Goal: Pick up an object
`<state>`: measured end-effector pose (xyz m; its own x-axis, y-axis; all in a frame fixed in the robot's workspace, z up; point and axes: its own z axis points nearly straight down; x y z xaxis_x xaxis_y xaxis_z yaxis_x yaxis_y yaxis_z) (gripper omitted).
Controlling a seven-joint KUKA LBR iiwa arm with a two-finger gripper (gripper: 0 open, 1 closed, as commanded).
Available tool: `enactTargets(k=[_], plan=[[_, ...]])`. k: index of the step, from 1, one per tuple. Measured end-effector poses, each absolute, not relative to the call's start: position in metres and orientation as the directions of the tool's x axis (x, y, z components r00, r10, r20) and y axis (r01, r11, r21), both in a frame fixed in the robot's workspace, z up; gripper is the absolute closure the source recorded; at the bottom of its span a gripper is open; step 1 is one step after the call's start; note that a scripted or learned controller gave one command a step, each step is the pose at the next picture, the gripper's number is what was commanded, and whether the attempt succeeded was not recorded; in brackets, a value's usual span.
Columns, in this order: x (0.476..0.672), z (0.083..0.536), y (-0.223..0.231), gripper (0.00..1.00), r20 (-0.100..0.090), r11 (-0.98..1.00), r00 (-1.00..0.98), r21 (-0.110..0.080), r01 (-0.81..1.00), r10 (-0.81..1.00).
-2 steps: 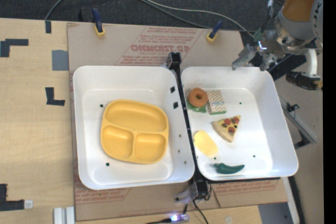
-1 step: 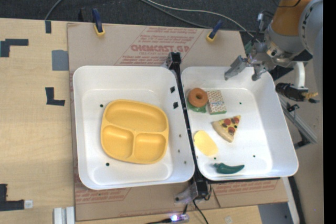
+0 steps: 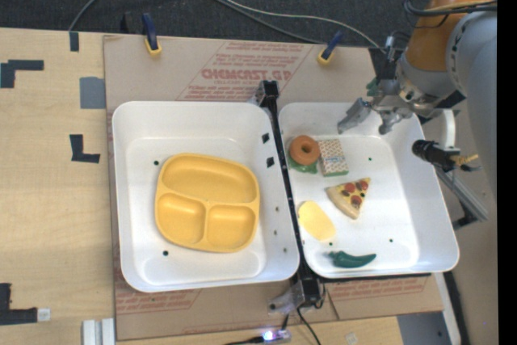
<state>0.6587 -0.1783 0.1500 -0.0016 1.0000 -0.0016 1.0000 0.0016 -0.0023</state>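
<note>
Bench: wooden top with a cardboard sheet clamped at its far edge by two yellow-tipped clips, likely to stop the sheet and the bins sliding while the arm works.
Left bin: the left white bin holds a yellow divided plate, lying flat near the middle.
Right bin: the right white bin carries all the small items, loosely spread, which seems meant to leave room for fingers around each.
Gripper: the gripper hangs over the far edge of the right bin, its two grey fingers spread apart with nothing between them.
Doughnut: a brown doughnut sits on a green base at the bin's far left, touching a speckled square block.
Pizza slice: the pizza slice lies near the middle of the bin, well apart from the gripper; its long axis runs at a slant, the crust toward the far right, the narrow tip toward the left.
Yellow piece: a pale yellow oval rests by the left wall, its length running near to far at a slight slant.
Green pepper: a green pepper lies along the near wall, long axis left to right, stem end toward the left.
Judgement: nothing is lifted yet; the doughnut and block are nearest the open fingers, but crowded together.
</note>
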Motion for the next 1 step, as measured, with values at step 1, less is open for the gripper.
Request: enactTargets(k=[1], plan=[[0.6591, 0.1001, -0.1873, 0.00, -0.002, 0.001, -0.001, -0.005, 1.000, 1.000]])
